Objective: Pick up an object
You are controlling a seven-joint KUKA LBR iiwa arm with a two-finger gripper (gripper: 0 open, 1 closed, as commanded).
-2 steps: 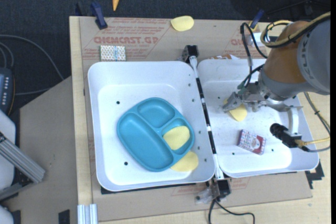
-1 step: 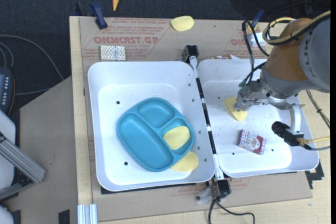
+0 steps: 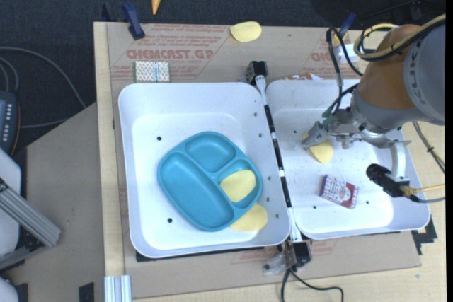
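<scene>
Camera view is giving you the tabletop (image 3: pixel 177 53) from above at a slant, with two white bins side by side. Take the blue divided plate (image 3: pixel 202 177) in the left bin (image 3: pixel 141 117) as your landmark. One yellow piece (image 3: pixel 239 184) is lying in the plate's small right compartment, and another yellow piece (image 3: pixel 249 219) is sitting just beside the plate's lower right edge, on the bin floor.

To the right of the plate, across the divider, the right bin (image 3: pixel 311 216) is holding a small yellow object (image 3: pixel 322 152) and, lower right of it, a small red packet (image 3: pixel 338 191). The arm is reaching in from the right, and its tool (image 3: pixel 320 136) is hanging directly over the small yellow object, its fingers (image 3: pixel 312 138) pointing down toward it. You cannot tell whether those fingers are spread or closed, nor whether they are touching the object.

Well above the plate, outside the bins, a yellow disc (image 3: pixel 245 31) is resting on the tabletop, with a small patterned packet (image 3: pixel 152 71) above the plate's left side.
</scene>
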